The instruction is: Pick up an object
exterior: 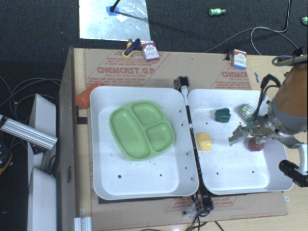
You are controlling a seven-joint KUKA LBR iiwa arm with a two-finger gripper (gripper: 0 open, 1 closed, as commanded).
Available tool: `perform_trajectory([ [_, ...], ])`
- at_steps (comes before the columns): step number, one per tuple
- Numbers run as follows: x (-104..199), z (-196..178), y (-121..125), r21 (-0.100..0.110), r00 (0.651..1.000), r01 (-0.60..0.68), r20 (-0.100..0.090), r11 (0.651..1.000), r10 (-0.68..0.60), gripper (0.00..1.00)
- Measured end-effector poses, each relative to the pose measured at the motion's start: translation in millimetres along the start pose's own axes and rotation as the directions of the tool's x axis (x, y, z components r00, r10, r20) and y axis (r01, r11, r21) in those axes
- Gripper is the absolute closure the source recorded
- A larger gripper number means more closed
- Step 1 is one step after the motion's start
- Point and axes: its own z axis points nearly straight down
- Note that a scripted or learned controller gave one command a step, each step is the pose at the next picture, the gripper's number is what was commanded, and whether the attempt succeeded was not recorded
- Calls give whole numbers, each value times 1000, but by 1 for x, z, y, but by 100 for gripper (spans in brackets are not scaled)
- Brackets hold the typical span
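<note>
Camera view: arm (291, 100) entered from right edge, over right bin (231, 177). Gripper (249, 132) sat low at right-centre of frame, above bin floor; finger spread could not be told. Red object (255, 145) lay just below gripper, partly hidden by it. Green object (222, 114) in bin's upper part, left of gripper. Yellow object (204, 141) near bin's left wall. Small pale green item (247, 111) by arm, upper right of bin. Left bin (139, 184) at frame centre-left held green divided tray (141, 129).
</note>
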Motion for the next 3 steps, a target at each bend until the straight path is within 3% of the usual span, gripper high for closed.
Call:
perform_trajectory([
  [1,-58,65,-3,2,1000,-3,1,1000,3,0],
  [2,-48,114,58,1,1000,0,0,1000,0,0],
  [3,-85,107,116,-2,1000,0,2,1000,0,0],
])
